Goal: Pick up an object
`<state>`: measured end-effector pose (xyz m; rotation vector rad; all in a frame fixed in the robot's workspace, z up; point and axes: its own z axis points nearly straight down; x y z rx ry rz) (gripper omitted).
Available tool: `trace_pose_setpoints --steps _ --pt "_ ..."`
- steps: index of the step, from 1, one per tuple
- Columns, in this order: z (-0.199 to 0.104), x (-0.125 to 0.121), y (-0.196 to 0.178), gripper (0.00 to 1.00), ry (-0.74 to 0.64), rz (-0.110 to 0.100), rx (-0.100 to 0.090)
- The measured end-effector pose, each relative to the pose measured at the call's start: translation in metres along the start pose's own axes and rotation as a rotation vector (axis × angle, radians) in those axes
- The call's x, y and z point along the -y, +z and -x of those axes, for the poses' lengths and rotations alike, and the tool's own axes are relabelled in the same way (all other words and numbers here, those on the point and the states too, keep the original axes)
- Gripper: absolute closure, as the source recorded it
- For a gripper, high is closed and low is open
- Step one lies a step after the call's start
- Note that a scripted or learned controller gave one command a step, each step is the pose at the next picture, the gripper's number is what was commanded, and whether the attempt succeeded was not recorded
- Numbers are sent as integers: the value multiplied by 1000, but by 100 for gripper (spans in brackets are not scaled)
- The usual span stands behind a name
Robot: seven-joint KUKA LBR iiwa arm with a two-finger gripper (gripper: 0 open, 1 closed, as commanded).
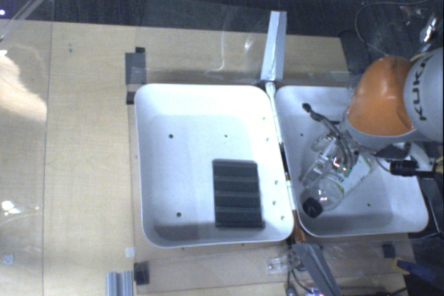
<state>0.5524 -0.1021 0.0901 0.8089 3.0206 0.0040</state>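
A clear plastic bottle [331,187] with a black cap [312,207] lies tilted in the right bin [402,215], cap toward the bin's front left corner. My gripper [331,154] hangs low over the bottle's upper end, below the arm's orange band [378,99]. The gripper and the see-through bottle overlap in the view, so I cannot tell whether they touch. A black ribbed rectangular block [237,194] lies flat in the left bin [180,114], near its front right.
A thin dark rod-like item [316,114] lies at the back left of the right bin, just behind the gripper. The arm's body covers the bin's right side. A metal post [274,45] rises behind where the two bins meet.
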Motion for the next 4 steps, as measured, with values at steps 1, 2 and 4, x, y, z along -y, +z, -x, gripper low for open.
trace_pose_setpoints --steps 1,2,4 --pt "2 -3 -13 100 2 7 9" --pt "4 -6 -24 100 4 12 15" --pt "33 -37 1 0 143 0 -3"
